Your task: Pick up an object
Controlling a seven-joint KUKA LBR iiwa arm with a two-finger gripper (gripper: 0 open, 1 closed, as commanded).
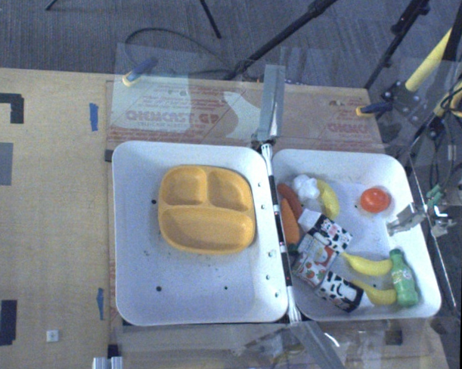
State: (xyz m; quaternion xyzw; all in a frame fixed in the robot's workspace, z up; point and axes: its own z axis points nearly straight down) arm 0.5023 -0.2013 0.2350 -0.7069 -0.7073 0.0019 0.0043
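Here the pincer (pixel 408 219) hangs at the right bin's (pixel 345 163) right wall; I cannot tell its state. Candidate objects crowd that bin: tomato (pixel 375 198), bananas (pixel 368 264), bottle (pixel 404 279). The left bin (pixel 131 237) bears a yellow tray (pixel 206 208).

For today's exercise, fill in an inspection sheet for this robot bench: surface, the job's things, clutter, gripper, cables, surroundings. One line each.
Surface: wooden bench bearing two white bins, left bin and right bin.
Job's things: in the right bin, bananas, green bottle, orange-red round item, carrot, small cartons.
Clutter: yellow divided tray in the left bin; blue tape bits on the bench.
Gripper: a metallic part at the right bin's right edge; fingers unclear.
Cables: yellow and dark cables at upper right.
Surroundings: grey carpet, stand legs, clear panels behind the bins.
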